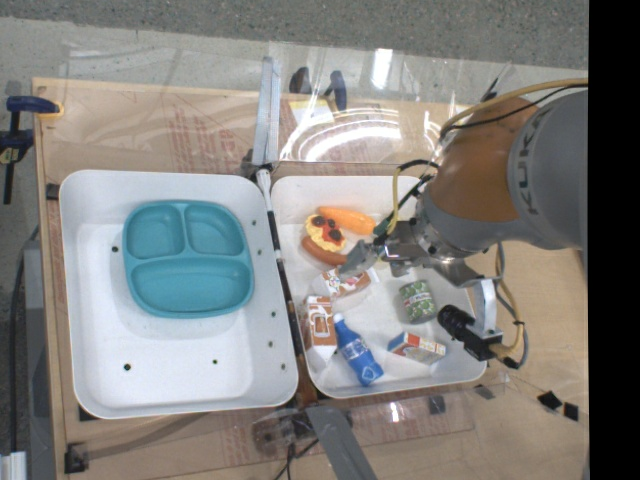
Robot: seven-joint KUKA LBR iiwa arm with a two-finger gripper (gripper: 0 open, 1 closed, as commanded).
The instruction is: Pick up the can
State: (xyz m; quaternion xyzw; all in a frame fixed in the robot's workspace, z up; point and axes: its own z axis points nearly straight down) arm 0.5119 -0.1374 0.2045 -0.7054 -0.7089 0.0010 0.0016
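Camera view: the can (pixel 416 301) lies on its side in the right bin (pixel 292 258), just below the wrist, while the gripper (pixel 356 259) reaches left over a packet (pixel 347 284), probably off target; its state I cannot tell

robotics lab test bench: plywood bench top (pixel 150 128) under clear plastic sheeting, blue clamp (pixel 18 133) at its edge, two white bins (pixel 80 268) fixed side by side, industrial arm (pixel 520 188) with exposed cabling.
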